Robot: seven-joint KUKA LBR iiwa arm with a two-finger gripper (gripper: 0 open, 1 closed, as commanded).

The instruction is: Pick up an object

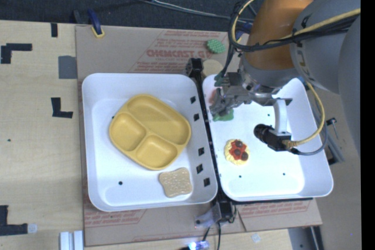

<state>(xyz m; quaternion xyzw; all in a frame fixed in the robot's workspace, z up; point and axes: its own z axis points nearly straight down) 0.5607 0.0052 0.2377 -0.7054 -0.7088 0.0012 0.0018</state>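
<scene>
Where claw (224, 103) hovers, green object (222, 116) (just beneath).

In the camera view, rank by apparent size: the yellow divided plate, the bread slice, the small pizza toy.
Largest to smallest:
1. yellow divided plate, by far
2. bread slice
3. small pizza toy, only slightly smaller than the bread; it lies in the other bin, so that gap is unsure.
</scene>
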